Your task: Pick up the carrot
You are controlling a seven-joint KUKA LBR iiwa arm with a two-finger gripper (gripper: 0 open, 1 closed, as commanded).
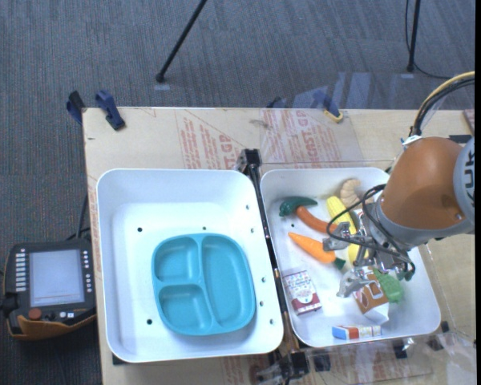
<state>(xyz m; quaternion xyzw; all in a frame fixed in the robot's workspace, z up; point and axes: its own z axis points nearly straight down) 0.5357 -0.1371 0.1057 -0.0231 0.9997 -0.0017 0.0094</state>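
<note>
An orange carrot [311,246] lies on the floor of the right bin [417,321], pointing left, near the bin's middle. Just above it lies a second orange piece with a dark green top [303,210]. My gripper [355,277] hangs low over the right bin, under the orange band of the arm [423,189]. It is just to the right of and below the carrot's thick end, close to it. Nothing shows as held.
Around the gripper in the right bin are a yellow corn cob [341,209], a beige piece [349,188], a small red and white carton [302,289], a brown and green box [374,294] and a tube [357,331]. The left bin [116,215] holds a blue divided plate [202,283].
</note>
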